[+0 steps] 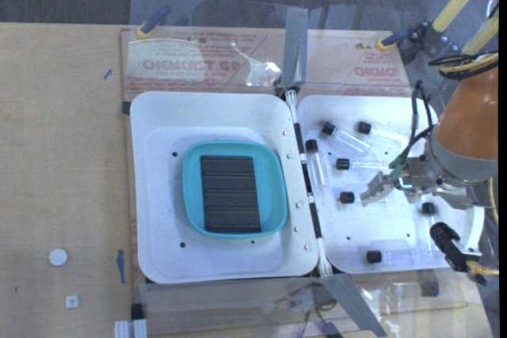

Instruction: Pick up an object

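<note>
At the bottom of the frame the pale wooden desk (55, 170) shows its near edge, with the two shallow white bins side by side above it. Low in the right white bin (348, 245) lies one small clear vial with a black cap (373, 256), well apart from the others. Higher, at mid-right, the grey two-finger pincer (379, 190) hangs over this bin; its metal tip points left toward another black-capped vial (346, 198) just beside it. How far the pincer is open cannot be told, and nothing is seen between its tips. The step in hand looks like the approach, with no object yet picked.

In the left white bin (150, 123), left of centre, a teal square plastic dish (190, 194) carries a dark ribbed block (230, 192).

Farther up the right bin, more clear black-capped vials (344, 140) lie scattered. The next move likely calls for centring over one vial, then descending squarely, since the small round tubes could roll away.
</note>
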`<state>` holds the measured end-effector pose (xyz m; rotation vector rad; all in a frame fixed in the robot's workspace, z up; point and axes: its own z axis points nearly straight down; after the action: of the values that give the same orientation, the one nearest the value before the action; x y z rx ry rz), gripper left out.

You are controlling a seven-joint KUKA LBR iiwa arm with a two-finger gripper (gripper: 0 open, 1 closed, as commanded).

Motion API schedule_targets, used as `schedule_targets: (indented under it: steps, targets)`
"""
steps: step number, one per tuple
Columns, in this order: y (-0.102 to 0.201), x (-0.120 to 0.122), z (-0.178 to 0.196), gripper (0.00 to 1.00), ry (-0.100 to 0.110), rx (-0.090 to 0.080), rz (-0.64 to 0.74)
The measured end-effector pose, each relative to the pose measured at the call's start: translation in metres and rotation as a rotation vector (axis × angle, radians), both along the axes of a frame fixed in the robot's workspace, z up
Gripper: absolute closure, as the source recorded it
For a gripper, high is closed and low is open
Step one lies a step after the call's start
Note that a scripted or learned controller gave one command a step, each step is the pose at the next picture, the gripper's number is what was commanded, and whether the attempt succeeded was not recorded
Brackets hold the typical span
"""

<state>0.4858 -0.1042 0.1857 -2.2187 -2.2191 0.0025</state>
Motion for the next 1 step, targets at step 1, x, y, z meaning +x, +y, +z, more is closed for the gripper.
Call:
schedule_targets:
  steps: [1]
  targets:
    - [-0.0029,0.0487,-0.0459,0.00,-0.005,-0.002,-0.059]
